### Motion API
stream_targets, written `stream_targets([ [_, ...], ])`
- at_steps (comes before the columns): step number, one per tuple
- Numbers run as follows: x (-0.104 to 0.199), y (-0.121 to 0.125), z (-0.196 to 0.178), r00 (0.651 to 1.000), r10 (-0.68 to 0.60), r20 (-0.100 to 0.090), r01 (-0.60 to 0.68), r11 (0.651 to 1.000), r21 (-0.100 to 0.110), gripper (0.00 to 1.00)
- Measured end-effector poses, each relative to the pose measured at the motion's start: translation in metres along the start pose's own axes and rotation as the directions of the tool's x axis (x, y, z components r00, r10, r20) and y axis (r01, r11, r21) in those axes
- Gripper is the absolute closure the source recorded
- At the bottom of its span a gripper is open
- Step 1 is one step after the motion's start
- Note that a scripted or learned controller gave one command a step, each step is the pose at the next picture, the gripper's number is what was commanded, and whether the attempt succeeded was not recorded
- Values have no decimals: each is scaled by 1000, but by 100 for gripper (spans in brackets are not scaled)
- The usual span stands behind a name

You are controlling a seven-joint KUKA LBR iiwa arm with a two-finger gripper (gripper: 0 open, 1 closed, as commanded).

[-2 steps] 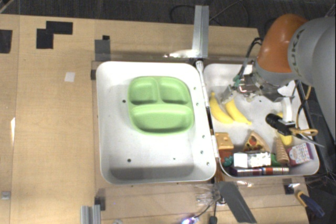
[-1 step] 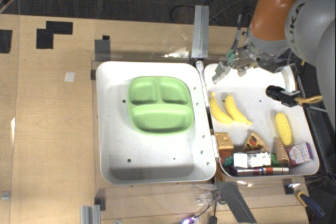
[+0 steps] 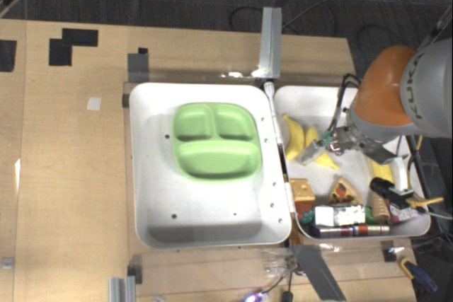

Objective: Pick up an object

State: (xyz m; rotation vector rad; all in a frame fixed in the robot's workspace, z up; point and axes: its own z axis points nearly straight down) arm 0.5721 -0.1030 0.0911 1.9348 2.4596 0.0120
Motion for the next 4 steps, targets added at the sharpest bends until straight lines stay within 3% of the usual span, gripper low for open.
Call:
stream_targets([
  [1, 2, 4, -12, 1000, -2, -3, 2, 1000, -8, 100],
  [2, 32, 105, -95, 1000, -7, -7, 7, 1000, 12, 100],
  [3, 26, 108, -99, 983, 182, -2, -182, 983, 11, 100],
  [4, 26, 109, -111, 985, 175, -1, -175, 985, 10, 100],
])
